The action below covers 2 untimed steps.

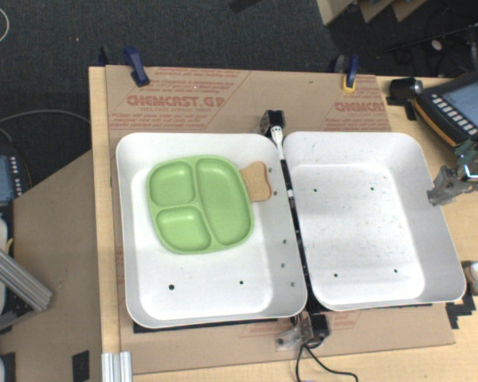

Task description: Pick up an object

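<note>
A green plate with three compartments lies in the upper part of the left bin. A small tan piece that looks like a slice of bread rests against the plate's upper right rim, near the divide between the bins. My gripper hangs at the far right, over the right rim of the right bin, far from both objects. Nothing shows between its tips.
The two bins sit side by side on a brown board, held by clamps at the back. Cables and a small black fitting lie along the seam between the bins. A tablet-like device sits at the back right.
</note>
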### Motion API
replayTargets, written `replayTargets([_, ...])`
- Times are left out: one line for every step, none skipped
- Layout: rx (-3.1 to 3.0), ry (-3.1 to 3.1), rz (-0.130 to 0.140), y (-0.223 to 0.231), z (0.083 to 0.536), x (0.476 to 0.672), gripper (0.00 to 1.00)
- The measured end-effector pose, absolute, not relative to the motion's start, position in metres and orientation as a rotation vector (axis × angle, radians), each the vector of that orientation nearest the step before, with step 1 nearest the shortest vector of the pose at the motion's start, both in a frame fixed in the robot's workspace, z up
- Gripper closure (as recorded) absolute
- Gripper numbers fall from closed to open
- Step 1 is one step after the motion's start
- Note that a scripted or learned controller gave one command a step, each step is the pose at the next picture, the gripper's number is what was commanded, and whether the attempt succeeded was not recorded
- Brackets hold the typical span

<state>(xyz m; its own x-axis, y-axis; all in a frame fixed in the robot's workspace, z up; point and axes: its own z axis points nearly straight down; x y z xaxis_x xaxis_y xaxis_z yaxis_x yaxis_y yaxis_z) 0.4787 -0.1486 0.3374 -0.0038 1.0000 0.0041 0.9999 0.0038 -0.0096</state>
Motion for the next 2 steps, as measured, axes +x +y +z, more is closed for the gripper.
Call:
replayTargets([-2.24,-2.227,-0.005,-0.224,0.444,0.488,1.0])
replayTargets([-2.215,-2.218,0.004,-0.192,0.356,0.479,1.0])
